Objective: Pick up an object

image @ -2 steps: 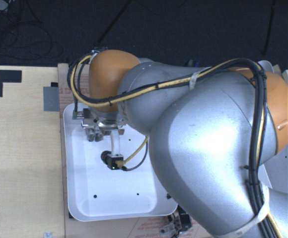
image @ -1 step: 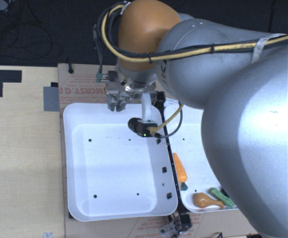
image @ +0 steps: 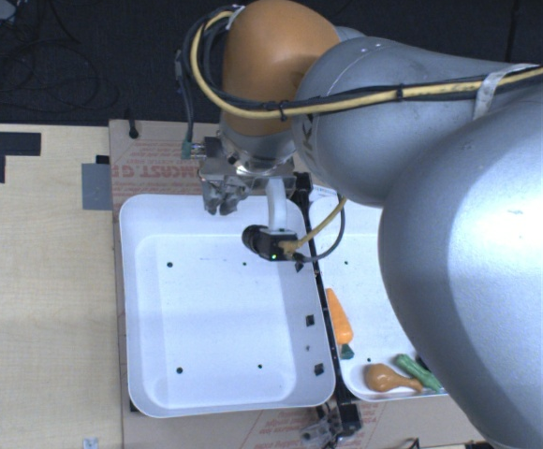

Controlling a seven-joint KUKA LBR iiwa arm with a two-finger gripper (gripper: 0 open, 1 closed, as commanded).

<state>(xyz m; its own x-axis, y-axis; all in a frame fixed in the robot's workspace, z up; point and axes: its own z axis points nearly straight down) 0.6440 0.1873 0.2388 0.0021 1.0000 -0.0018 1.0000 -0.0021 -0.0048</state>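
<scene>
Objects to pick: three lie in the right bin [image: 365, 283], all near its front edge.
Carrot: an orange carrot [image: 339, 318] lies along the right bin's left wall, lengthwise front to back, its dark green end toward the front.
Tan piece: a tan, pear-shaped item [image: 384, 377] rests at the right bin's front edge, just beside the green one.
Green piece: a green, elongated item [image: 418, 371] lies slantwise near the same front edge, partly hidden under the arm.
Right bin: white and shallow; much of it is covered by the arm's grey bulk.
Left bin: the left bin [image: 159, 344] is white and shallow, with small dark dots on its floor; it sits side by side with the right bin, their walls touching along a dark strip.
Gripper: the gripper [image: 221, 202] hangs over the back edge of the left bin, well apart from the three items.
Fingers: too small and blurred here; I cannot tell whether they are parted or closed, and nothing is seen between them.
Arm: the grey arm [image: 440, 176] with its orange band [image: 271, 45] reaches across the right bin toward the left bin's back edge; yellow and black cables run along it.
Worktop: the pale wooden worktop [image: 37, 288] stretches to the left of the bins, bearing a few dark rectangular marks near its back edge.
</scene>
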